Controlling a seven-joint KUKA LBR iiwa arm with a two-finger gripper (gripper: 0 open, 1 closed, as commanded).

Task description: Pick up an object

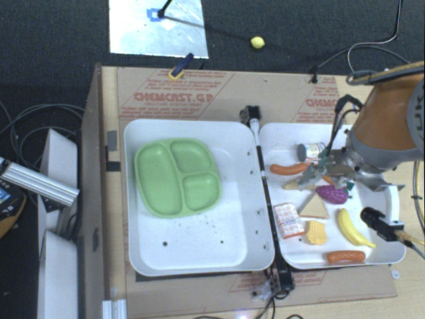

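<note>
Nearest the lens, an orange toy sausage (345, 257) lies by the right white bin (279, 145)'s front rim. My gripper (319, 171) hangs just above a purple toy vegetable (332, 193); jaw state unclear.

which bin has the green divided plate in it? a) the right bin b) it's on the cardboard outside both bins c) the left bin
c: the green divided plate lies inside the left bin, while the toy food such as the banana sits in the right bin.
</note>
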